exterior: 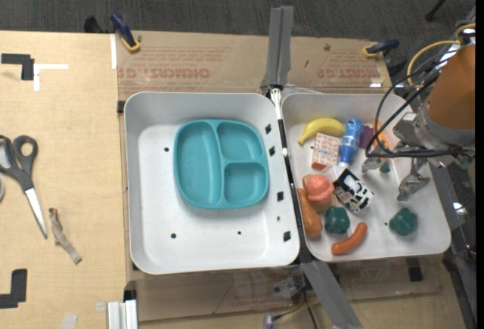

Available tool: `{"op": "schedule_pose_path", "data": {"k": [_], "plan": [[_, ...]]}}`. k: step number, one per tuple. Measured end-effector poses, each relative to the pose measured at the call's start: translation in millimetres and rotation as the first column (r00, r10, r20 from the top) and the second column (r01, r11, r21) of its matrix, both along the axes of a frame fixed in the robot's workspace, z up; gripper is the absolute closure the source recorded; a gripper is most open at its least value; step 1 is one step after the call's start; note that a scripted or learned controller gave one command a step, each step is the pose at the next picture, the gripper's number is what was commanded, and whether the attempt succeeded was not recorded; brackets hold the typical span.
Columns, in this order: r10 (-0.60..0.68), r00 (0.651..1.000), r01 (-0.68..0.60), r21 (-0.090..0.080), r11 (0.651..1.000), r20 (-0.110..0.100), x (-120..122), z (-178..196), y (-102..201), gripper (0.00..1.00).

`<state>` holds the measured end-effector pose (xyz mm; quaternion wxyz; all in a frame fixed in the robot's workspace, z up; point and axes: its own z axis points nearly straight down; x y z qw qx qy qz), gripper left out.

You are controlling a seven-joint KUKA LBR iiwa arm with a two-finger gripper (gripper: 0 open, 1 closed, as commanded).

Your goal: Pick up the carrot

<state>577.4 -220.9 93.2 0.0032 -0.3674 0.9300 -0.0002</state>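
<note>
The wooden bench (53, 191) is the biggest thing here, and 2 white bins sit on it side by side. The left bin (147, 191) holds a teal plate (222, 163) with 3 sections. The right bin (378, 244) is full of small toys.

The grey arm (454, 93) comes in from the right, with its orange band up high. Its gripper (392, 172) hangs over the right side of the right bin. The 2 fingers are apart, with nothing between them.

A pair of scissors (23, 176) lies far off on the left of the bench (well away from both bins).

In the right bin, a yellow banana (321, 128) lies near the top, with a blue bottle (350, 140) just beside it. A small red and white box (325, 150) sits under the banana. A pink toy (318, 188) sits below that, and a black and white toy (352, 191) is next to it.

The carrot (308, 215) lies along the left wall of the right bin, just under the pink toy and well apart from the gripper. A green toy (336, 221) sits right beside it, and a red sausage (349, 239) lies near the bottom edge. Another green toy (403, 222) sits below the gripper.
</note>
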Motion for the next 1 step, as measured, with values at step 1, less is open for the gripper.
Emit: {"op": "schedule_pose_path", "data": {"k": [1], "plan": [[-0.018, 1.0, 0.018, 0.0, 1.0, -0.002, -8.9, -0.3, 0.9, 0.0]]}}
